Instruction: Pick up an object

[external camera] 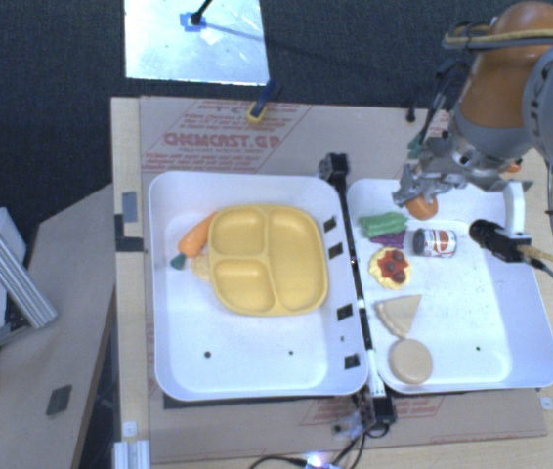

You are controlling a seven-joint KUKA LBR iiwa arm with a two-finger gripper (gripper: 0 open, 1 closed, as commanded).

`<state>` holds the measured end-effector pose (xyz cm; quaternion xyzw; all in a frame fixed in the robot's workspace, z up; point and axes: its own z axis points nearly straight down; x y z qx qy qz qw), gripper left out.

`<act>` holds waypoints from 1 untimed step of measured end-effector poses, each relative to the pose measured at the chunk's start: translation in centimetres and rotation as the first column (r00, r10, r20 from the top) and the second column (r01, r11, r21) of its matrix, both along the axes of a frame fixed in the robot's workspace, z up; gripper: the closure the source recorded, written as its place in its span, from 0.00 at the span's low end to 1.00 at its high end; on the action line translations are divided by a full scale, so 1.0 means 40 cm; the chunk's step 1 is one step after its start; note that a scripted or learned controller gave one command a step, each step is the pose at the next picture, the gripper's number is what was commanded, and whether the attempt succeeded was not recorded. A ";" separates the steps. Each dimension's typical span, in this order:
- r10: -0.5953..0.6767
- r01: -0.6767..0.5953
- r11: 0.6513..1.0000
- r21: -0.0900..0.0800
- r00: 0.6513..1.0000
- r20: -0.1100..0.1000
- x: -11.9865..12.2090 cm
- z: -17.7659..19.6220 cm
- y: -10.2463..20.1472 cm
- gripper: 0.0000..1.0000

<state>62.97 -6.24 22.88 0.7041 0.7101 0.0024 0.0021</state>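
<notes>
Seeing, gripper [419,199]: over the right bin's [526,306] far edge, we find its jaws clamped on an orange object [421,206].
Tray [262,259]: left bin [174,291], centre.

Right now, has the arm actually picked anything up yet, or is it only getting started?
It looks partway through. Done: the gripper has reached the right bin, at its far edge. In hand: an orange object sits right under it, seemingly between the fingers, though I can't confirm a firm grip. Left: lifting it clear. The green piece, can, pizza slice and cookie lie untouched.
</notes>
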 end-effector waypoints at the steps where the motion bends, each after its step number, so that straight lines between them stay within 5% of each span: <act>1: -0.004 0.004 1.000 -0.001 1.000 -0.003 0.030 -0.016 -0.009 1.00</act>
